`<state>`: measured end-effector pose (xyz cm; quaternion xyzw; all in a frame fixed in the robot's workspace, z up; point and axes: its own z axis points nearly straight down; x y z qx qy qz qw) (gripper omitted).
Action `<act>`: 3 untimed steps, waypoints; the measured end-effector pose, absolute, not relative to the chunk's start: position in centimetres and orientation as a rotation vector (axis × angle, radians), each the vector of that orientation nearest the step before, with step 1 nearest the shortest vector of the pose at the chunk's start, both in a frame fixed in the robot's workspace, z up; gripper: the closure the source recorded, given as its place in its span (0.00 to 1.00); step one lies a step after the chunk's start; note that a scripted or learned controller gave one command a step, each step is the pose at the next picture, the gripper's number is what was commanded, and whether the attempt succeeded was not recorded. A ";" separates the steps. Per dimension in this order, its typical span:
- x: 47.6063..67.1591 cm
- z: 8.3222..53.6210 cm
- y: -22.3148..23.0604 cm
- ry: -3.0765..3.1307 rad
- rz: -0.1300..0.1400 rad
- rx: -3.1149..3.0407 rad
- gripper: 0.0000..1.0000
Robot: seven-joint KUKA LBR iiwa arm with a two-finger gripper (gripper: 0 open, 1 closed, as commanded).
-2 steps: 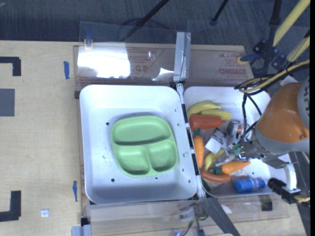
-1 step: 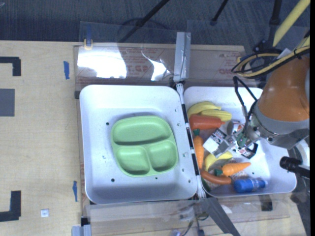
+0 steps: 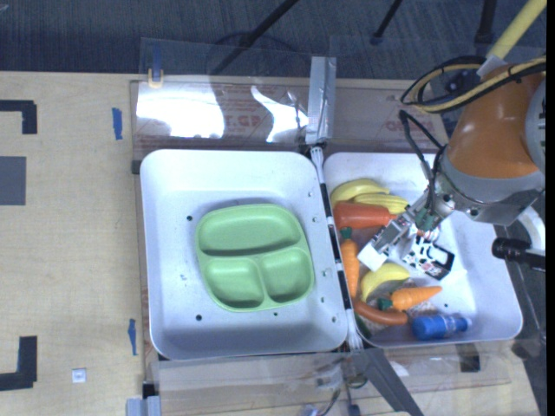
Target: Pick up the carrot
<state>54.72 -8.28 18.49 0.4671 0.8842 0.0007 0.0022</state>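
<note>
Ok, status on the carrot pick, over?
Gripper low over right bin, nothing seen held. Carrot lying free near front. Bananas, blue bottle crowd it.

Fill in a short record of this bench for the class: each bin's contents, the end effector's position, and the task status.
left bin: green divided plate
right bin: bananas, carrot, a second orange vegetable, red pieces, blue bottle
end effector: low over the right bin's pile, above and left of the carrot
task status: carrot lies in the bin, not yet picked up
</note>
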 end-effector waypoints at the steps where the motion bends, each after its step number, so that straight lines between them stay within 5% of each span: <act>1: 53.1 12.9 -10.2 2.922 0.001 1.154 0.00; 2: 56.4 18.8 -10.6 3.050 0.002 0.721 0.00; 3: 48.0 15.9 -11.0 3.133 0.002 0.235 0.00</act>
